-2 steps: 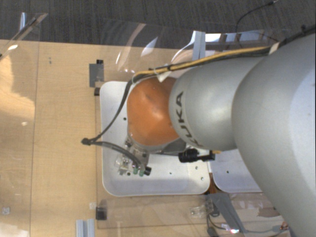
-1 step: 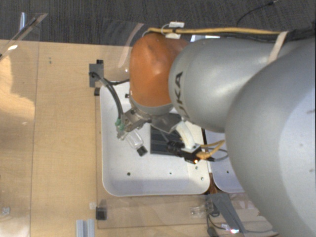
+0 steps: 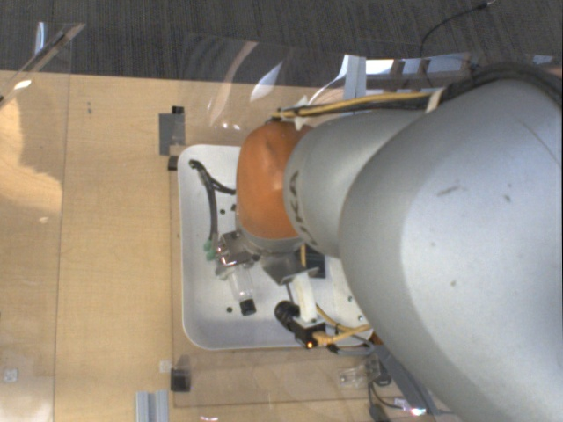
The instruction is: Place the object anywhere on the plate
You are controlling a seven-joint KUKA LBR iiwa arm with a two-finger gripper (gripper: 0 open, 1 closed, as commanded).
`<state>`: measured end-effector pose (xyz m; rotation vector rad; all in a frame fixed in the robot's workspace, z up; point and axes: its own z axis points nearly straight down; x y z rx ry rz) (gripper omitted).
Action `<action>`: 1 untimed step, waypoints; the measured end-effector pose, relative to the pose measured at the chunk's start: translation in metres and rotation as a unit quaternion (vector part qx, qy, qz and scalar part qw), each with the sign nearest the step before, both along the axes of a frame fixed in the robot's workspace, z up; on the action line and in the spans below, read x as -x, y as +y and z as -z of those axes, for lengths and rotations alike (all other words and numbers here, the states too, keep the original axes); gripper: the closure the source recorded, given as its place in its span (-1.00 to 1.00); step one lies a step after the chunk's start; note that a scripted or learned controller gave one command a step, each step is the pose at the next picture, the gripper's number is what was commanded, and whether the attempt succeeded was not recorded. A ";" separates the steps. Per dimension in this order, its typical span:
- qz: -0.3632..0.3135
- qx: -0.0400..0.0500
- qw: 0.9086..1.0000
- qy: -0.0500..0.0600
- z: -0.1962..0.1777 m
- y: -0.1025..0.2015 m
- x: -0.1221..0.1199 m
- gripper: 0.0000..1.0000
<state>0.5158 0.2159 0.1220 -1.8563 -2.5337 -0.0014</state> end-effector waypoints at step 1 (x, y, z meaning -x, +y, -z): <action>-0.140 0.000 0.990 -0.004 -0.029 0.001 -0.088 1.00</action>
